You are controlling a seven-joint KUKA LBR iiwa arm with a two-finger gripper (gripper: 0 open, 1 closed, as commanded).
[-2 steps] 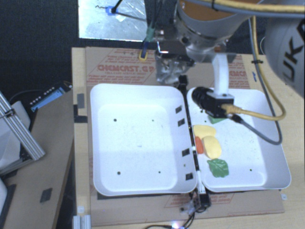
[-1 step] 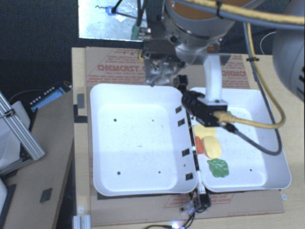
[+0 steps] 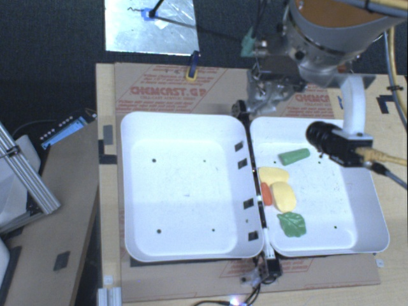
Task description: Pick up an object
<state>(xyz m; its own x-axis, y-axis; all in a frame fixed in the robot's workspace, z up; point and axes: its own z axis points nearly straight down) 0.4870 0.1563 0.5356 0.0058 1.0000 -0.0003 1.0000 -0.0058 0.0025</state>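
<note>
The arm (image 3: 338, 18) hangs high over the far edge of the worktop (image 3: 159, 88), above the back rim of the right bin (image 3: 366, 203), and its tool (image 3: 271, 97) sits low in a blur of metal near the hinge between the two bins — whether it is open or closed I cannot tell, and nothing shows in its grip. The left bin (image 3: 185, 183) lies beside it, while everything worth picking is crowded in the right bin, against its left wall. That crowding is the main risk: the yellow pieces (image 3: 280, 187) touch one another, the orange piece (image 3: 266, 194) is wedged between them and the wall, and a descent there could catch the rim or nudge a neighbour instead of closing on one thing. The green leaf-like piece (image 3: 292, 224) sits just in front of that heap and looks flat, so it could slip out. The green block (image 3: 294, 156) seems the safest target — it lies apart from the heap, its long axis running left to right with the right end tipped slightly toward the far side, so a grip across its short width would suit.
</note>
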